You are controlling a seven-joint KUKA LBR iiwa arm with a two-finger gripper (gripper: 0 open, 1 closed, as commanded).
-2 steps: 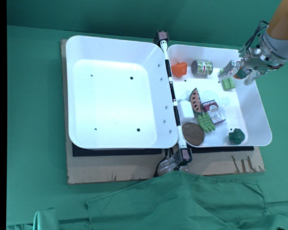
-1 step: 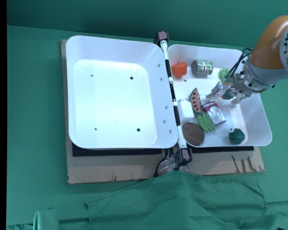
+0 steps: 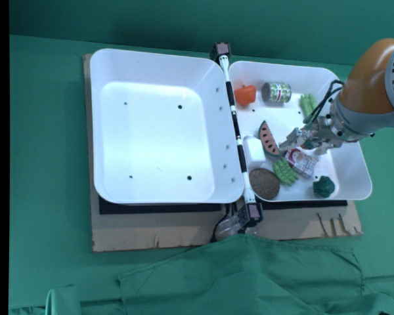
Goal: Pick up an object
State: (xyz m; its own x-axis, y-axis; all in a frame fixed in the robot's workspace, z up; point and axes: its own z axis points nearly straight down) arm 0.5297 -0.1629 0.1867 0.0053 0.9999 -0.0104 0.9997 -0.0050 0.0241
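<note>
Over the right bin (image 3: 354, 176), the gripper (image 3: 301, 138) hovers low; whether it is open or closed I cannot tell. A red-and-white packet (image 3: 302, 163) lies just below it, long axis slanting, watermelon slice (image 3: 269, 138) to its left.

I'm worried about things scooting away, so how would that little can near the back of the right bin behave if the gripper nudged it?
The can lies on its side, so it would probably roll. It looks rigid, and its smooth label may slip between fingers.
</note>
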